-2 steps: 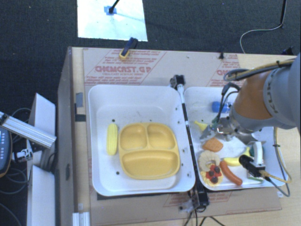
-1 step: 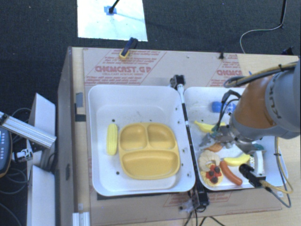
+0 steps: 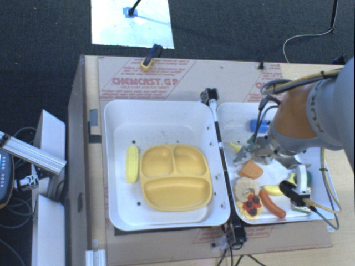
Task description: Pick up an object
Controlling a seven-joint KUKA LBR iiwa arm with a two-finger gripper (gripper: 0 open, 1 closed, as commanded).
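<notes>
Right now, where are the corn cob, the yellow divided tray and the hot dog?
corn cob (image 3: 132, 163), camera view, middle of the cob.
yellow divided tray (image 3: 176, 193), camera view, floor of its large front compartment.
hot dog (image 3: 272, 204), camera view, middle of the sausage.

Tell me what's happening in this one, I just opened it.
A grey robot arm reaches in from the right over the right bin, its end effector low among toy food, just above an orange piece. Nothing shows between its fingers. A hot dog, a pizza slice and a banana lie nearby. In the left bin lie a yellow divided tray and a corn cob.
</notes>
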